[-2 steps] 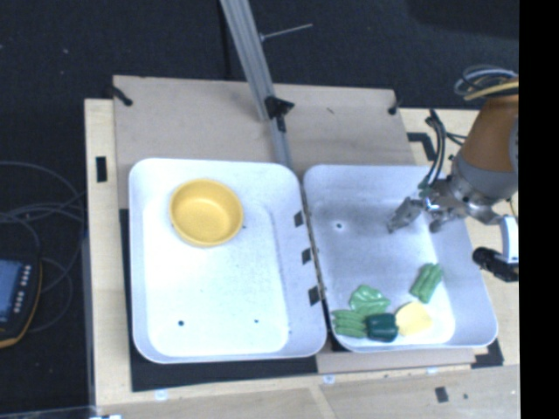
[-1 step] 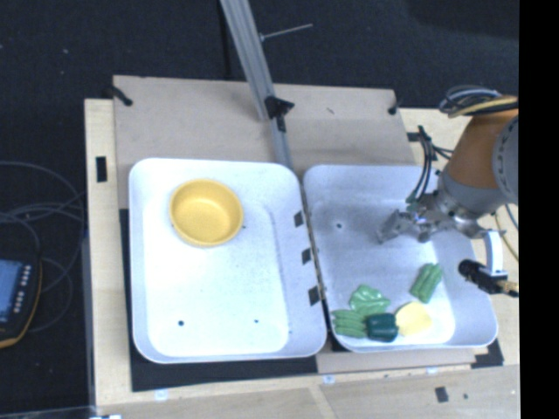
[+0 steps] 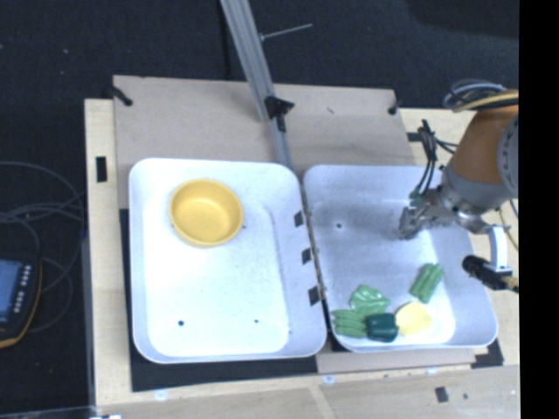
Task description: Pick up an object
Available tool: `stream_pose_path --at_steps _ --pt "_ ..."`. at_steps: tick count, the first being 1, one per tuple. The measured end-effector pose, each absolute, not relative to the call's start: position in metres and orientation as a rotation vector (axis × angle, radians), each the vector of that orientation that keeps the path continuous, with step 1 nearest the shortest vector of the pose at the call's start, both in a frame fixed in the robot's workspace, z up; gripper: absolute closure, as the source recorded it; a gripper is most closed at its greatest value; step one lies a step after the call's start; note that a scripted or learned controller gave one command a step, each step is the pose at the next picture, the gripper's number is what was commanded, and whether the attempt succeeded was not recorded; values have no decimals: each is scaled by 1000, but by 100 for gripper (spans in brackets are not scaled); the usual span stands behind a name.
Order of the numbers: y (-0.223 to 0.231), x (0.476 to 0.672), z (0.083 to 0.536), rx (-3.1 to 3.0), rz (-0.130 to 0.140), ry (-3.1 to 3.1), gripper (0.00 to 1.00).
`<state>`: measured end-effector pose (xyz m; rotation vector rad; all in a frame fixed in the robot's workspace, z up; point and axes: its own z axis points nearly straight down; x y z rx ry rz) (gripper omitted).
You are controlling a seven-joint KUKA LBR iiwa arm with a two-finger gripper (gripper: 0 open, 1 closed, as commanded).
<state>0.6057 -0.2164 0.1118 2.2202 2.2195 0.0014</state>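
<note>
Tabletop (image 3: pixel 210 103) of pale wood carried two shallow white bins side by side, a left bin (image 3: pixel 210 339) and a right bin (image 3: pixel 349 199), their inner rims touching along the middle. A slanted grey metal post (image 3: pixel 249 51) rose from the far edge of the tabletop, just behind the place where the bins met.

In the left bin a yellow bowl (image 3: pixel 206 212) sat upright near the far left corner, well apart from everything else.

In the right bin the objects lay clustered toward the near edge. A ridged green piece (image 3: pixel 426 282) lay tilted near the right wall. Just beside it, nearer the front, sat a yellow lemon-like piece (image 3: pixel 414 319). A dark teal block (image 3: pixel 381 326) touched the yellow piece on its left. Two more green pieces lay at the left of the cluster: a leafy one (image 3: pixel 369 299) behind and a ridged one (image 3: pixel 348 323) at the front, touching the teal block.

The arm (image 3: pixel 485 160), grey with an orange band, reached in over the right edge of the tabletop. Its pincer (image 3: pixel 412 221) hung over the middle of the right bin, behind the cluster and apart from it. Whether the pincer stood wide or narrow could not be told, and nothing was seen in it.
</note>
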Motion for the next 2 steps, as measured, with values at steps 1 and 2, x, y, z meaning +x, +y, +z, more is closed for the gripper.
stream_pose_path --at_steps 1,2 --pt "-214 607 174 2218 5 2218 100" --pt "-223 604 223 2219 4 2218 100"
